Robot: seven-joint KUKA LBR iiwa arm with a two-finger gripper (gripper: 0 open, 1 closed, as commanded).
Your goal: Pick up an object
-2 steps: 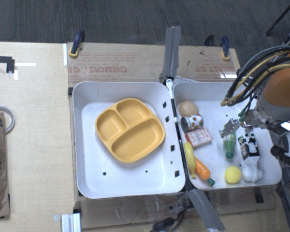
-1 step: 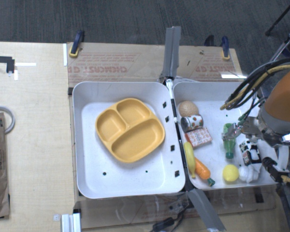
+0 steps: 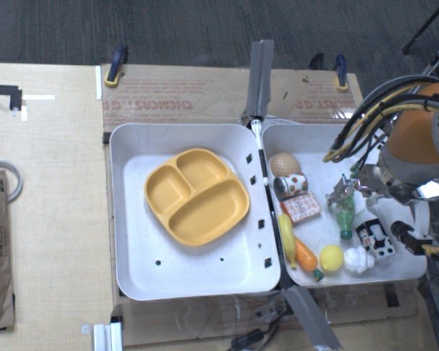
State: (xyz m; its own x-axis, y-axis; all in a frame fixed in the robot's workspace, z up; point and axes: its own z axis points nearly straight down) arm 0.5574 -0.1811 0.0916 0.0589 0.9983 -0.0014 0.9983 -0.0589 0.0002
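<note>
Both bins [image 3: 132, 218] look like smooth white plastic with a slight sheen. The yellow divided plate [image 3: 197, 196] is matt plastic. The bench [image 3: 51, 196] is pale wood grain, the board [image 3: 190, 97] behind the bins plain brown cardboard. The lemon [image 3: 331, 257] looks glossy plastic.

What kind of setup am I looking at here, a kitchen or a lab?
Most likely a robotics lab bench, not a kitchen: two white bins sit on clamped cardboard, toy food such as a plastic carrot fills the right one, and cables trail from the arm.
</note>
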